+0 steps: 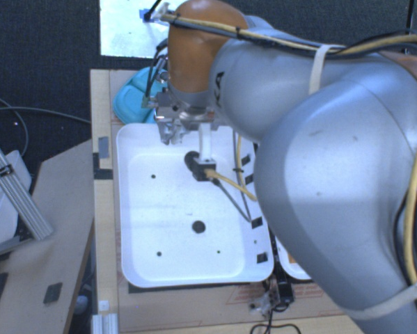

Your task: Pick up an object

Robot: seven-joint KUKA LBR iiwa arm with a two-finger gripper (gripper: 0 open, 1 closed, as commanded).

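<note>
One grey arm (pixel 312 152) reaches in from the right and covers most of the right side. Its gripper (pixel 168 136) hangs over the far edge of the left white bin (pixel 135 256). From this angle I cannot tell whether the gripper is spread or closed, and nothing is seen pinched in it.

One light blue plastic piece (pixel 130 101) lies just past the bin's far left corner, close beside the gripper and partly hidden behind it.

On the bin's floor there are three tiny dark dots and one larger dark round spot (pixel 198 226) near the middle. It is unclear whether the spot is a loose thing or a mark.

A sliver of the second bin (pixel 292 266) shows at the near right under the arm. One white sheet (pixel 135 19) lies far back.
</note>
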